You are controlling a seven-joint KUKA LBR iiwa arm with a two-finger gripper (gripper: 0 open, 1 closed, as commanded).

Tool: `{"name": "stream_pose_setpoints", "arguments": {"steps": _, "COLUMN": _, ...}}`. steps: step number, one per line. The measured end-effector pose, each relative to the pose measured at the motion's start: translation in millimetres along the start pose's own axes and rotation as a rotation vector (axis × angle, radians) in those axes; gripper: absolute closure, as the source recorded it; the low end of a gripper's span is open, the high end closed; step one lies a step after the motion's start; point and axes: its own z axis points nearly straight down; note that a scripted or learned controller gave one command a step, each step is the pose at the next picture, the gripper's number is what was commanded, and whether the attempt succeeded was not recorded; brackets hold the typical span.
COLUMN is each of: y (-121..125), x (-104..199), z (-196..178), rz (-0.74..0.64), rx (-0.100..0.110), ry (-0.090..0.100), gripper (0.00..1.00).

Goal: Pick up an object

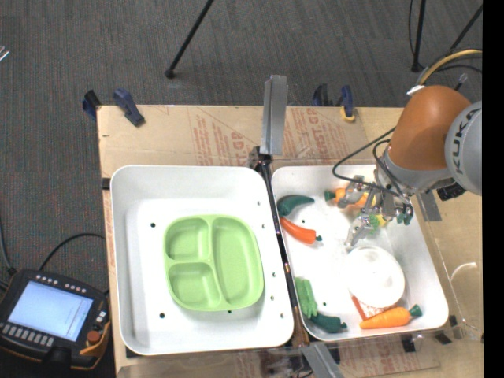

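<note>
The gripper (367, 225) hangs low in the right white bin (429, 250), just above the round white bowl (376, 276); whether its fingers are spread, I cannot tell. An orange toy carrot (386, 317) lies below that bowl.

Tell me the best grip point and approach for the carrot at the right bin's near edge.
Judging from the camera view, grip the carrot across its orange mid-body, from straight above. It lies flat, green top toward the bin's right wall, tip beside the white bowl. Set the fingers across its length: the bowl crowds the far side, the bin rim the near side, so stay centred.
</note>
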Motion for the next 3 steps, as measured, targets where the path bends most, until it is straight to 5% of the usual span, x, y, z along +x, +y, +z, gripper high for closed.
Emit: {"name": "stream_pose_setpoints", "arguments": {"steps": 3, "y": -3.2, "x": -1.2, "z": -0.1, "rz": 0.061, "rx": -0.005, "ry": 0.003, "gripper": 0.0}}
